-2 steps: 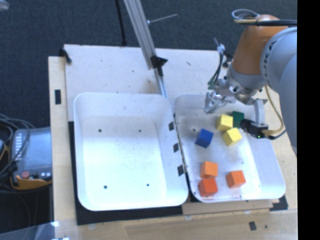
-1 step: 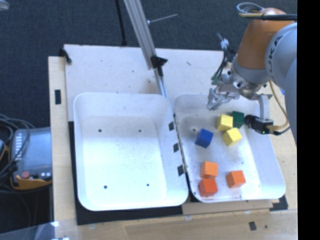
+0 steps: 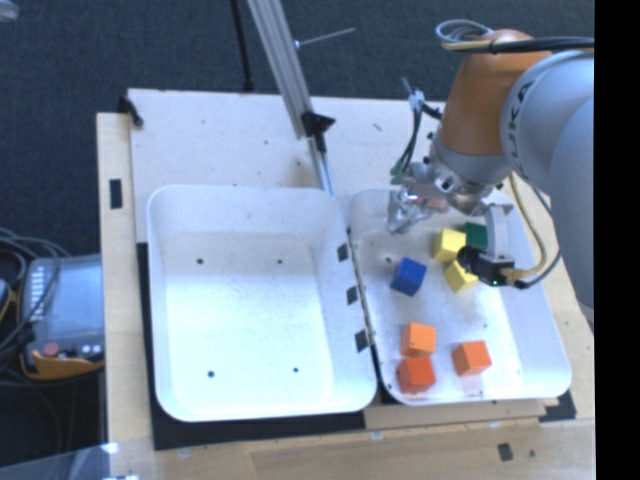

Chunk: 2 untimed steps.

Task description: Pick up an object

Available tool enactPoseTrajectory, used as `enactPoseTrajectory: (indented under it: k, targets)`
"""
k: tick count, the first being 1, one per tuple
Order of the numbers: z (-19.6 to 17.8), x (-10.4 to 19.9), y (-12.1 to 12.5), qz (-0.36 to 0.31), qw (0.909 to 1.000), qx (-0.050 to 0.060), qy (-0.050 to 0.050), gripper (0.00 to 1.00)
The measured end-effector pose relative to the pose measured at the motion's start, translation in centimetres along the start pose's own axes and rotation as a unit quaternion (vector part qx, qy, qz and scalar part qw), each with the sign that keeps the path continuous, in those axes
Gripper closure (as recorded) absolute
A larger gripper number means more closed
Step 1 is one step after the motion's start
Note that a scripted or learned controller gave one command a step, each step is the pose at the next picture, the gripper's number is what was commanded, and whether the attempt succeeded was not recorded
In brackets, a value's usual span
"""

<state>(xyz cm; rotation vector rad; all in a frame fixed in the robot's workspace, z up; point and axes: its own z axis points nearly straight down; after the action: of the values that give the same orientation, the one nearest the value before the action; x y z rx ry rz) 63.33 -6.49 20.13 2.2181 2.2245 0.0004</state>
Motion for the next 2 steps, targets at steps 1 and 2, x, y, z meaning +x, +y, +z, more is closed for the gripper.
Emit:
enactPoseTrajectory:
  k: [1,2]
  targets:
    - [0.3,4.8,-1.4,-0.002,1.0000,0.001,0.001,1.00]
    - [-1.5,9.9,-2.9,-0.001,1.0000,0.001,0.001,1.00]
